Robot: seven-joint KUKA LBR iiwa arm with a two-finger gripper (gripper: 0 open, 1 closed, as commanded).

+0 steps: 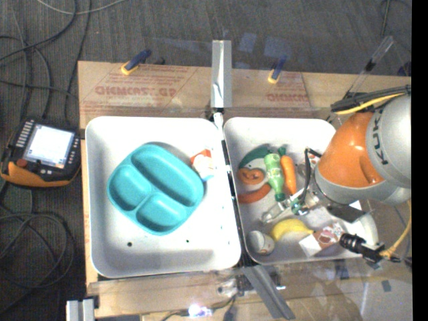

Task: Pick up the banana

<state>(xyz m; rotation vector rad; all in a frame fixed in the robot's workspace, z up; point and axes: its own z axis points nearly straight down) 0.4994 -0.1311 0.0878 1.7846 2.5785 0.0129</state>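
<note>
Approach step, grasp not yet made. Banana (291, 229) is lying in the right bin (234, 179), toward its front edge, beside a round grey object (261, 242) and a small packet (323, 238). Gripper (292, 204) is hovering just above and behind it; fingers look parted, nothing between them. Next move, as judged: descending straight onto the banana's middle, avoiding the carrot (288, 174).

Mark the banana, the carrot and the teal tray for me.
banana (290, 229): camera view, middle of its yellow body.
carrot (289, 174): camera view, mid-length of the orange root.
teal tray (156, 187): camera view, central divider.
</note>
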